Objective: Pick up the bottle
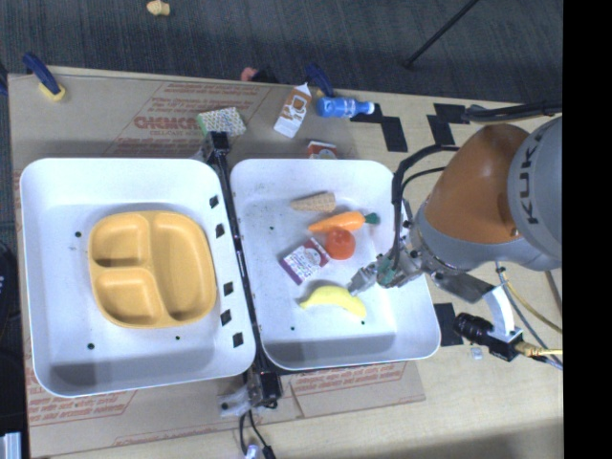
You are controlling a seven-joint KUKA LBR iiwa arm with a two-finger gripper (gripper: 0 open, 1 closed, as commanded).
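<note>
With its grip unreadable, the end effector (368, 277) is hovering by the banana (333, 300), risking missing the bottle (344, 108) lying at twelve o'clock.

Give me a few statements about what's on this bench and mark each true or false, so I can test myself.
1. The yellow divided plate lies in the left bin. True.
2. The blue bottle lies inside the right bin. False: it lies on the cardboard beyond the bins, outside both.
3. The banana lies in the right bin, near the gripper. True.
4. The carrot is on the yellow plate. False: it lies in the right bin, beside a small red round thing.
5. The gripper is holding the bottle. False: the gripper is down in the right bin, far from the bottle.
</note>
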